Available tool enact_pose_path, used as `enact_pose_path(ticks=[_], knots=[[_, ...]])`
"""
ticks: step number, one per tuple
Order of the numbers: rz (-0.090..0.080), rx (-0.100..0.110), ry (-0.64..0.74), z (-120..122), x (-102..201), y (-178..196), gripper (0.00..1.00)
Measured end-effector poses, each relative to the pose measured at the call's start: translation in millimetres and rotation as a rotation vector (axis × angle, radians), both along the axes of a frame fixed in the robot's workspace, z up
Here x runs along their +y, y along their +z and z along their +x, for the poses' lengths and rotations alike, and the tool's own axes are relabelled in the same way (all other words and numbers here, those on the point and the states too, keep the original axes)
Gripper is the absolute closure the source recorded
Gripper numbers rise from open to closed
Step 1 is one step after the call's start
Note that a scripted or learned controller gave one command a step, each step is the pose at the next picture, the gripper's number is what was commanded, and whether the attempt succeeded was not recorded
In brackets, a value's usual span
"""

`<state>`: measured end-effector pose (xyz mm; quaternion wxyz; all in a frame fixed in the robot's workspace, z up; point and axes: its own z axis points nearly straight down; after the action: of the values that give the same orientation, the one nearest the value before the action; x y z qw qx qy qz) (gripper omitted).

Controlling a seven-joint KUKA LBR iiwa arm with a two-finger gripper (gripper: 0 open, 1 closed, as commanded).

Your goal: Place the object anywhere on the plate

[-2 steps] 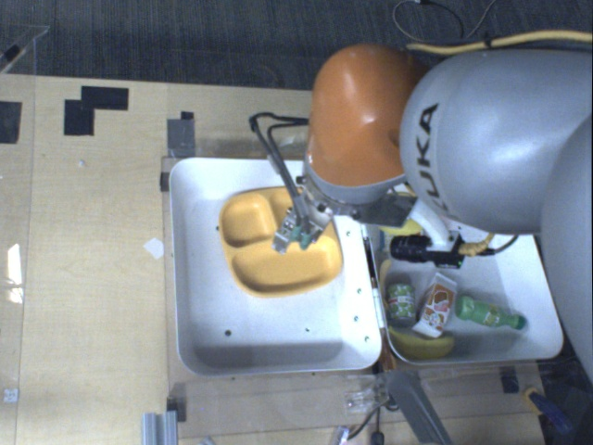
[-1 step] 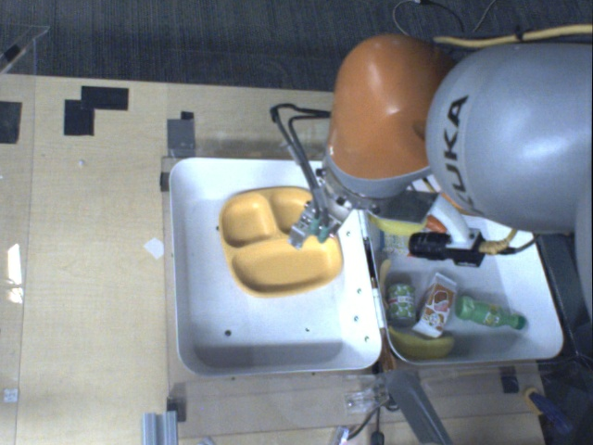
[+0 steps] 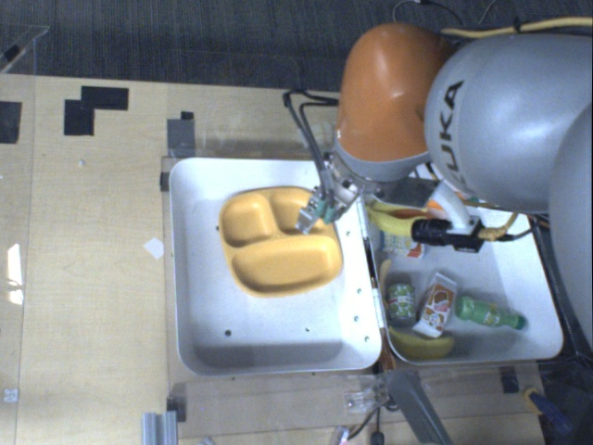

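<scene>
plate [image 3: 278, 244] — yellow, with compartments — lies in the left bin [image 3: 199, 276]. gripper [image 3: 318, 209] hovers at its right rim; whether it is clenched or grasps any object i cannot tell. risk: a release this near the edge could drop things off the plate.

I'm seeing the gripper [image 3: 315, 211] hovering over the yellow plate's [image 3: 278, 244] right edge in the left bin [image 3: 199, 323]; cans and bananas are lying in the right bin [image 3: 547, 341].
</scene>
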<state>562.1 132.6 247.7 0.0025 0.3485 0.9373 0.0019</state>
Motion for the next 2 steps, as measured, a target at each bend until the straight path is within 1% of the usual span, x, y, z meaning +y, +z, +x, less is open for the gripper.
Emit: enact_pose_path(ticks=[1,2], knots=[[0.001,0.002,-0.031,31.6,64.1,-100.7,1.00],[0.001,0.001,-0.031,31.9,64.1,-100.2,0.00]])
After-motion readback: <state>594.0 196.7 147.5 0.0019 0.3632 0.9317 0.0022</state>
